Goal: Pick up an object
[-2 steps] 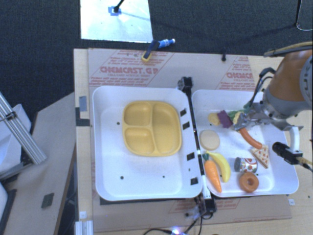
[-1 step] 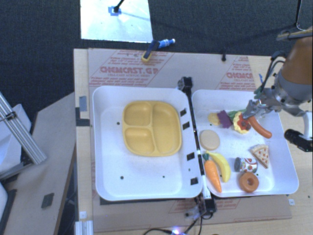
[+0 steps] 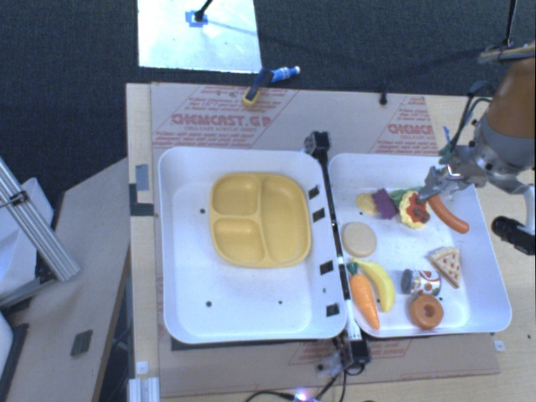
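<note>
The right bin (image 3: 486, 283) holds several toy foods. At its back lie a purple piece (image 3: 385, 202), a red and yellow piece (image 3: 413, 210) and an orange-red sausage (image 3: 449, 213). A round tan cookie (image 3: 360, 239) sits in the middle left. Toward the front are a banana (image 3: 379, 281), a carrot (image 3: 363, 301), a small can (image 3: 421, 281), a pizza slice (image 3: 446, 266) and a donut (image 3: 426, 311). My gripper (image 3: 436, 184) hangs low over the back of this bin, right above the sausage's upper end and beside the red and yellow piece.
The left bin (image 3: 193, 308) carries a yellow divided plate (image 3: 258, 220). A black clipped divider (image 3: 328, 224) separates the bins. A blue and yellow tool (image 3: 270, 77) lies on the board behind them. The arm enters from the right.
</note>
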